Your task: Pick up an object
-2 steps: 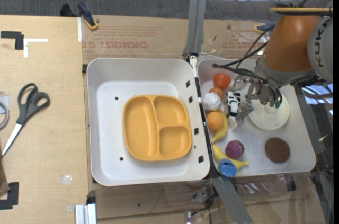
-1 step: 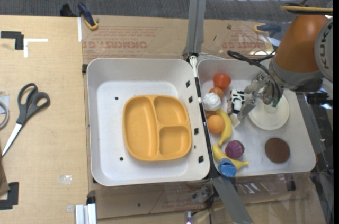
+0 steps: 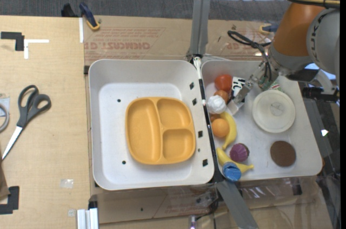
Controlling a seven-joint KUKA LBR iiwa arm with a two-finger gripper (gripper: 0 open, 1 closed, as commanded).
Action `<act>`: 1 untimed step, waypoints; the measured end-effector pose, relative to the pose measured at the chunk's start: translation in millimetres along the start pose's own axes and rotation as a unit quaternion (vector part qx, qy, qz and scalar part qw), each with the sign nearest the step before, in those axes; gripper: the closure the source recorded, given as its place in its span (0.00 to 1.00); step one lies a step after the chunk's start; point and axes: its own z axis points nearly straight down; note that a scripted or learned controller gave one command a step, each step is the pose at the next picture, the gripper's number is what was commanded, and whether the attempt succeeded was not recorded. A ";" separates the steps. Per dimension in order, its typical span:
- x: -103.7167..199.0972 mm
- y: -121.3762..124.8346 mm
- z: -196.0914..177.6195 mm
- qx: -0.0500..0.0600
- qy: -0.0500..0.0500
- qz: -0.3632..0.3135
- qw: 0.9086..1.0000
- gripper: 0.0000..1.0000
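Because the claw (image 3: 244, 91) hangs low in the right white bin (image 3: 308, 130), the nearest pick is the red round tomato-like fruit (image 3: 224, 82) just to its left, with the white ball (image 3: 217, 104) below that. Whether the claw is spread or pressed together, I cannot tell. A white round lid (image 3: 274, 110) crowds its right; the light wooden surface (image 3: 43, 168) lies well away.

Right bin (image 3: 311, 165): tomato (image 3: 224, 82), white ball (image 3: 217, 104), orange (image 3: 219, 127), banana (image 3: 231, 138), plum (image 3: 239, 152), blue cap (image 3: 232, 172), white lid (image 3: 274, 110), brown disc (image 3: 283, 152).
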 end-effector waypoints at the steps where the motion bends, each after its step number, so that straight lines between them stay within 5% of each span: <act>1: -49.7 -44.9 -131.2 0.007 0.006 0.146 0.989 0.00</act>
